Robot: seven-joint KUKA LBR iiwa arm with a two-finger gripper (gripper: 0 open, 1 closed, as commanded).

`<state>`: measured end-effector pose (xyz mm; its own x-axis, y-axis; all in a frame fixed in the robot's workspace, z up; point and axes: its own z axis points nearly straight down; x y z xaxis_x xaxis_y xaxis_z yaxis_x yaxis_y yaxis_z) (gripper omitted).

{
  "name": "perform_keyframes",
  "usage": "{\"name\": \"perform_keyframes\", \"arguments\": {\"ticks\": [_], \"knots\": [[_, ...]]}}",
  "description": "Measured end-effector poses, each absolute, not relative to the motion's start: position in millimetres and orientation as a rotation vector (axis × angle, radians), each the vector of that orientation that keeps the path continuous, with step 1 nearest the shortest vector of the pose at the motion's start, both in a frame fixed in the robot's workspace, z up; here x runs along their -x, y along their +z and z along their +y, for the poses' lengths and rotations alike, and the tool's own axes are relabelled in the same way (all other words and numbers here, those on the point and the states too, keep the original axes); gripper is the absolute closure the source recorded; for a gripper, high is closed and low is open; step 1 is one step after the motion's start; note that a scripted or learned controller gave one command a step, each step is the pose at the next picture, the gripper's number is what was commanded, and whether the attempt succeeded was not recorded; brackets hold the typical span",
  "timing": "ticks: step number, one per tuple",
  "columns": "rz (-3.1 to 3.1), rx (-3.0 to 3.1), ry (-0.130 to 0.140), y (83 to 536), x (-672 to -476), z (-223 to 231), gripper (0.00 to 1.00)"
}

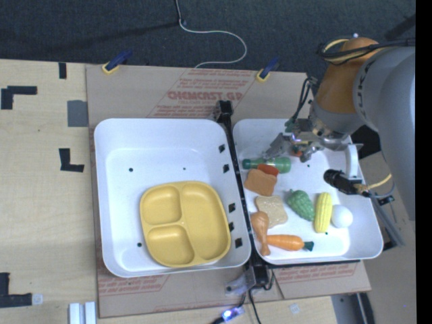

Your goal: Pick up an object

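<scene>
Glossy plastic food toys (290,211), moulded bin (361,248)

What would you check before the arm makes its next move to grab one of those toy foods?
1. Gripper above the right bin, where the food lies: ok.
2. A target close by: ok, the green bottle lies just below the gripper.
3. Jaws open and ready: cannot tell, the wrist blocks the view.
4. Nothing held already: cannot tell from this angle.
5. Room around the target: not ok, the bottle touches the brown-and-red piece, and the bread slice crowds in below that.
6. Yellow divided plate out of the way in the left bin: ok.
</scene>
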<state>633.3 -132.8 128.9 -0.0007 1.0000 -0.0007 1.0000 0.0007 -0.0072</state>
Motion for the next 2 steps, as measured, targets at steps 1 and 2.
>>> {"name": "perform_keyframes", "arguments": {"ticks": [1, 2], "knots": [[-2.225, 2.225, -0.012, 88, -637.0, -132, 0.00], [-2.234, 2.229, -0.021, 104, -640.3, -131, 1.00]]}}
